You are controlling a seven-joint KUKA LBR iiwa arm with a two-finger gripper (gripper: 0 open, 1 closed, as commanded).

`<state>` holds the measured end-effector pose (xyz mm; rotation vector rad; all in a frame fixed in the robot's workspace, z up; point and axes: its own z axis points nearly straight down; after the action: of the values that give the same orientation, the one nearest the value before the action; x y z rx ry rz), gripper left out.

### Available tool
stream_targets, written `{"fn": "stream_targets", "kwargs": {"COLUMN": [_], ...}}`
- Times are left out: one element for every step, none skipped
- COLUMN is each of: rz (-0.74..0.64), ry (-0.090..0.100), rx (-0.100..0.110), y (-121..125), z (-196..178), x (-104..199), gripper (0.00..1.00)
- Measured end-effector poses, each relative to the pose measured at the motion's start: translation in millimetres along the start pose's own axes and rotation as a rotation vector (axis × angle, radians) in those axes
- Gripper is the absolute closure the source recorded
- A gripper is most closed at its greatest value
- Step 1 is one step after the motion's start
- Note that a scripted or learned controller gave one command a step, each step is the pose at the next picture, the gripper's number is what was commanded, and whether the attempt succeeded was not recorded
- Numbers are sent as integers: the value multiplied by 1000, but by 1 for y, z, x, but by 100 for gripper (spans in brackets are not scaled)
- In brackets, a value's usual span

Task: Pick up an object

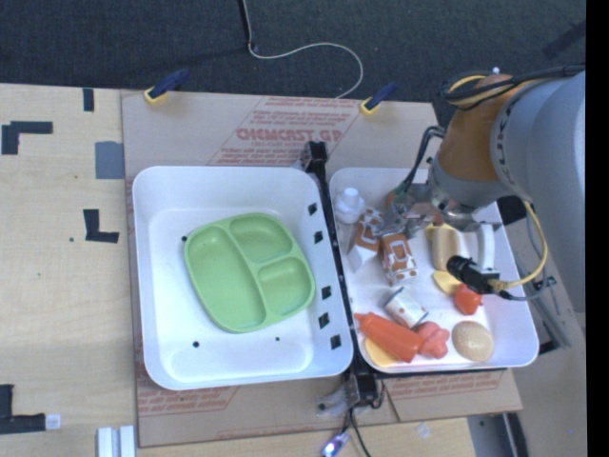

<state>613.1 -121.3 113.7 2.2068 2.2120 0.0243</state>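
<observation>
Clutter fills the right bin (514,350): a brown carton (400,258), an orange carrot (388,335), a small white bottle (351,202), a round bun (473,340). The pincer (419,212) hangs low over the carton; from where I stand I cannot tell its opening or whether it holds anything. Packed this tightly, I reckon a neighbour might get nudged, spoiling the grab. The green tray (249,270) sits alone in the left bin (157,255).

Red print runs across the cardboard sheet (285,131) under the bins, at twelve o'clock from the left bin (152,193). It sits upside down from this angle and is too blurred to read with certainty. A small carton (398,258) in the right bin (519,350) bears brown markings, illegible.
</observation>
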Motion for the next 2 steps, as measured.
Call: {"fn": "stream_targets", "kwargs": {"rz": [1, -6], "ry": [1, 1], "rx": [27, 20], "y": [-132, -83], "z": [-76, -155], "x": [51, 113], "gripper": [100, 100]}}
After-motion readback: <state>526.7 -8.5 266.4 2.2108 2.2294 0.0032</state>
